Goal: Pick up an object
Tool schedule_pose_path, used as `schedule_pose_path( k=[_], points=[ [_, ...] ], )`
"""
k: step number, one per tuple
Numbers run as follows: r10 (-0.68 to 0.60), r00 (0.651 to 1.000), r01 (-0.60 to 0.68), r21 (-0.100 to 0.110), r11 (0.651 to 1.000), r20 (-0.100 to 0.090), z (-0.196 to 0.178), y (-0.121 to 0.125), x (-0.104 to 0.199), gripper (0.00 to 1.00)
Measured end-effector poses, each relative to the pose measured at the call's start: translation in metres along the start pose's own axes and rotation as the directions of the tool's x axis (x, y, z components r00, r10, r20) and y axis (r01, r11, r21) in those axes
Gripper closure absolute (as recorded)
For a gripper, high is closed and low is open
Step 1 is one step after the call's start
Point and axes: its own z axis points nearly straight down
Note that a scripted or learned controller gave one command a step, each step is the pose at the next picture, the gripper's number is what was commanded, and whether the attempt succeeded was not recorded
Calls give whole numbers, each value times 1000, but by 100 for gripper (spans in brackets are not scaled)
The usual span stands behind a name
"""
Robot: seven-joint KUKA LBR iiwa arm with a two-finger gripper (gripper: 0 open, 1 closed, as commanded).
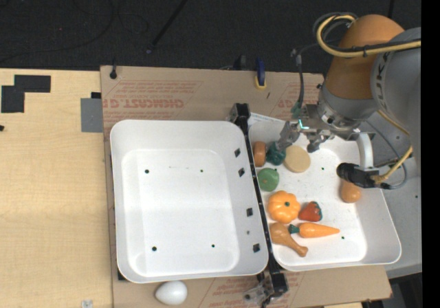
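Now the grey two-finger gripper [300,136] hangs spread, grasping nothing, over the right white bin [375,245], just above the round cream-coloured toy [298,159]; best to centre the jaws astride it, clear of the dark teal piece [276,156] beside it, before descending.

Grey arm [385,86] with orange band reaches in from right over right bin [375,241]. Tool [302,136] low over bin's upper left, just above pale round piece [298,159]; teal item [276,155] beside it. Right bin also holds green ball [267,179], orange pumpkin [283,206], red piece [311,212], carrot [317,231], tan pear-shaped piece [287,238], orange ball [350,192] at right, brown-orange piece [259,154] by left wall. Left bin [130,162] beside it. White egg [170,292] on worktop [48,196] below left bin.
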Motion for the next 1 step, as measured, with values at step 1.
schedule_pose_path(
  k=[1],
  points=[
    [-8,1000,8,-3,1000,-3,11,19,88,0]
  ],
)
